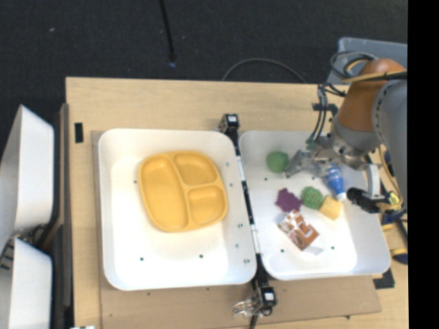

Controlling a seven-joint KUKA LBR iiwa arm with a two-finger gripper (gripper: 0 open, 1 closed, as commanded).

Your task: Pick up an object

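The right bin [343,259] holds several small objects. A green ball [277,161] lies near its back left. A blue bottle-like piece [335,181] lies right of the middle. A purple toy [288,199], a bumpy green piece [312,197] and a yellow block [330,208] sit in a row, with a red and white packet [300,229] in front of them. My gripper [306,162] hangs low over the back of this bin, between the green ball and the blue piece. I see nothing held in it.
The left bin [116,252] holds a yellow divided tray [182,189]. The divider [245,204] between the bins runs front to back. The grey arm [374,115] and its cables fill the right bin's back right corner.
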